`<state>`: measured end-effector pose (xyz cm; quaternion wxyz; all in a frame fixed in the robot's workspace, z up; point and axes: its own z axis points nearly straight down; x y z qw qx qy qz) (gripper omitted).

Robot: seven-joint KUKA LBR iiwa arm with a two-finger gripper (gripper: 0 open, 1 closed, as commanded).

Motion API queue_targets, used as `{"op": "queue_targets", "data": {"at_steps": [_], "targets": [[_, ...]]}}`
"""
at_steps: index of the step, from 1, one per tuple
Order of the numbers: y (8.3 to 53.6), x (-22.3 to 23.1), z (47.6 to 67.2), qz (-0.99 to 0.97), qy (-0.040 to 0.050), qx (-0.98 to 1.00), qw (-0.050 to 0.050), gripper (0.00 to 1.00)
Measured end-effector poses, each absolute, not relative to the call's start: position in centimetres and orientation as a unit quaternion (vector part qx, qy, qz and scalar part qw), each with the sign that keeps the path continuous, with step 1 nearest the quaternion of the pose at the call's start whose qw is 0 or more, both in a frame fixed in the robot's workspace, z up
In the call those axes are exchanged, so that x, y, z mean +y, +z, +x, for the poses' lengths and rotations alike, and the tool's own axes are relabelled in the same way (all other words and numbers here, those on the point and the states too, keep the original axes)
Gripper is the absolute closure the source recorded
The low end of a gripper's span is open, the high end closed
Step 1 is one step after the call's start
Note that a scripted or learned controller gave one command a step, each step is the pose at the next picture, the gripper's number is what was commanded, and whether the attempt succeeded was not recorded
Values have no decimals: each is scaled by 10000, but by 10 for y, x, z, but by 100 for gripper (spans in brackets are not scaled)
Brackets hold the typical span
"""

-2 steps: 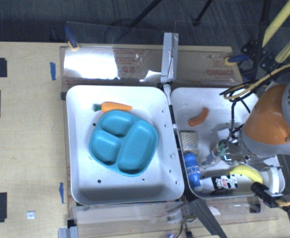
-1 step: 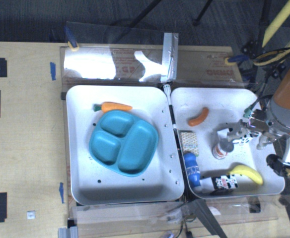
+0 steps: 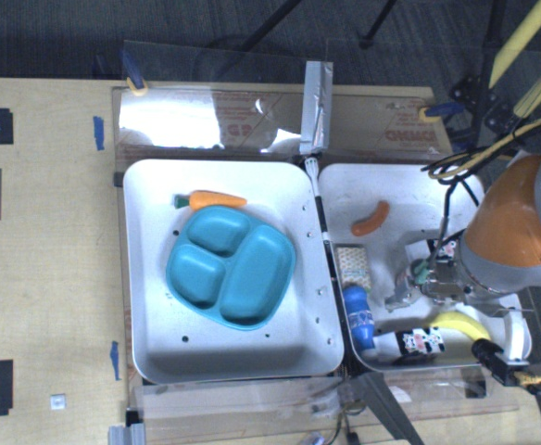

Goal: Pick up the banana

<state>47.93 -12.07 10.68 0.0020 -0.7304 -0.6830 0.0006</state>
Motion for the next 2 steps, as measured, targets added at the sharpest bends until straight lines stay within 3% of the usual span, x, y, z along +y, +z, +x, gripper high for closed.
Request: {"op": "queue_targets", "data": {"at_steps": [1, 2], "targets": [[242, -81, 480, -7766, 5, -6300, 2, 0], [135, -95, 479, -7170, 6, -6971, 11, 0]]}}
